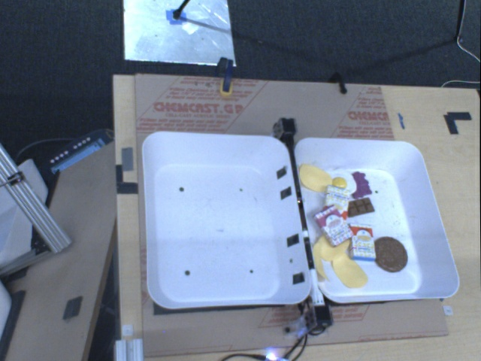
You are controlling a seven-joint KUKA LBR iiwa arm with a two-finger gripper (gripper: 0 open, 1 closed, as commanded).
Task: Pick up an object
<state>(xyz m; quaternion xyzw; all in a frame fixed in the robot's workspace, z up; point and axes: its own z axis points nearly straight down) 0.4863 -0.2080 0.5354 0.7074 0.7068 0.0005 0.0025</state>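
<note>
While two shallow white plastic bins sit side by side on the bench, every object lies in the right bin [432, 201]: a round brown cookie [391, 253], a dark chocolate bar [361, 207], a purple piece [362, 182], small red-and-white cartons [362, 241] and pale yellow chip-like pieces [347, 271], clustered near its left wall; whether the gripper's fingers are open or closed I cannot tell; beside them stands the left bin [218, 224]
</note>
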